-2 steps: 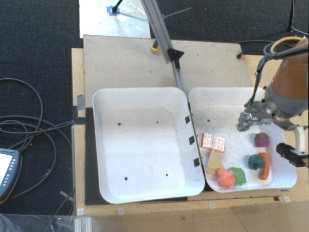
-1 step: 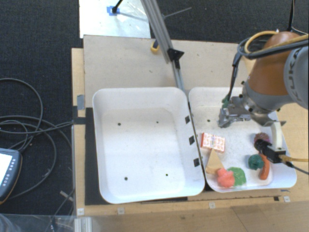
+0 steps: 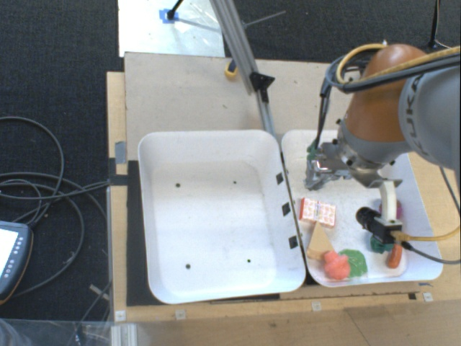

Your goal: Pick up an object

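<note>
Nearest the lens, a lumpy red soft object (image 3: pixel 336 265) lies at the front of the right-hand shallow white bin (image 3: pixel 425 269), touching a green leaf-shaped piece (image 3: pixel 355 260) and a tan wedge-shaped block (image 3: pixel 318 244). Behind them rests a small red-and-white patterned box (image 3: pixel 318 212). Above that box hangs the metal gripper (image 3: pixel 315 181) of the grey arm (image 3: pixel 403 117); whether its jaws are apart I cannot tell, and nothing shows between them.

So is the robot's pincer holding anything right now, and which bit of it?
Nothing is held. The pincer hangs above the right bin, with nothing between its fingers; the small red-and-white box lies just below it.
</note>
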Controlling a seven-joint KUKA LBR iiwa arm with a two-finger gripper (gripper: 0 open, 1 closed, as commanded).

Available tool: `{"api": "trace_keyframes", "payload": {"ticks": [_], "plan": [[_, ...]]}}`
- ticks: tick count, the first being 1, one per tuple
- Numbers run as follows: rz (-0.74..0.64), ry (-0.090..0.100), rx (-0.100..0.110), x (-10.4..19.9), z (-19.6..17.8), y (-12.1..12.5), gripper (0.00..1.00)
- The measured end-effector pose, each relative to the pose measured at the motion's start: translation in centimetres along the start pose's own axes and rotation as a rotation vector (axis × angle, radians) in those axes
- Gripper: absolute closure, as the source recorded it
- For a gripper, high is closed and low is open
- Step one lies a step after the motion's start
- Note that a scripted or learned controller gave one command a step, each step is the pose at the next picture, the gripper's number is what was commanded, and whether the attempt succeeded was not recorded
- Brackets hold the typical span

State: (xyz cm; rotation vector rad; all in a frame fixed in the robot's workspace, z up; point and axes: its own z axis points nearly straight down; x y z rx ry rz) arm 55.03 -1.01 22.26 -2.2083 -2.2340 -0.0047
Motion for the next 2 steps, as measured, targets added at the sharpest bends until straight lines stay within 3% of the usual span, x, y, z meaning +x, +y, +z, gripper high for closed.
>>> {"api": "trace_keyframes", "payload": {"ticks": [2], "plan": [[0.001,0.000,-0.001,8.9,0.2,1.2,1.00]]}}
